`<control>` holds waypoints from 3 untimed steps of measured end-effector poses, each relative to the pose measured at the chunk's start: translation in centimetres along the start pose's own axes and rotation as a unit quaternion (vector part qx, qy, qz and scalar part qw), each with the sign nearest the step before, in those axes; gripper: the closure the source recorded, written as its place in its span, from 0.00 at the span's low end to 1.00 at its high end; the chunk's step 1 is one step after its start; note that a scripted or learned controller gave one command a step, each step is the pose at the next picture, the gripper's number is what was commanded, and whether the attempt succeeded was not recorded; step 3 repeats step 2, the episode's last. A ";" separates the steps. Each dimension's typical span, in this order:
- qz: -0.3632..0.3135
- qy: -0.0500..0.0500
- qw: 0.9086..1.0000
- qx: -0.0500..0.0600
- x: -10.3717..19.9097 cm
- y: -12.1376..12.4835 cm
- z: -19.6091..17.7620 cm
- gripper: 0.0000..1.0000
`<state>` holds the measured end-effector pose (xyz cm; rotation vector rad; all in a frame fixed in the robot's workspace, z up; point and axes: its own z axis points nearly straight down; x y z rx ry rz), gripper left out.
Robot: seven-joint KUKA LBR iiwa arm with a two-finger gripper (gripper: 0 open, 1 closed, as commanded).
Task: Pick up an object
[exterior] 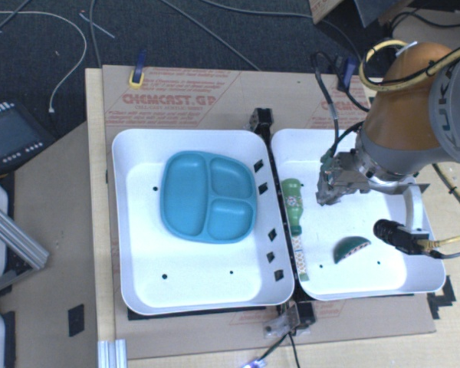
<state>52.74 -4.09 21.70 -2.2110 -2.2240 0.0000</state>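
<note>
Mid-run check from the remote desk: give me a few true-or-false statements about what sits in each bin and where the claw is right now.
1. The blue divided plate lies in the left bin. True.
2. The green bottle lies in the left bin beside the plate. False: it lies in the right bin, along the divider.
3. The claw is above the right bin. True.
4. The green wedge-shaped object rests on the plate. False: it lies on the right bin's floor.
5. The claw holds the bottle. False: the bottle lies apart from it.

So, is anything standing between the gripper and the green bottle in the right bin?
Nothing visible does. The gripper hangs over the right white bin, and bare floor separates it from the green plastic bottle lying by the divider.
</note>
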 end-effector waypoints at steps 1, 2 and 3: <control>0.000 0.000 1.000 0.000 4.7 -1.1 -0.6 1.00; 0.000 -0.001 1.000 -0.002 9.4 -1.6 -1.3 1.00; 0.000 -0.001 1.000 -0.002 9.4 -1.6 -1.3 1.00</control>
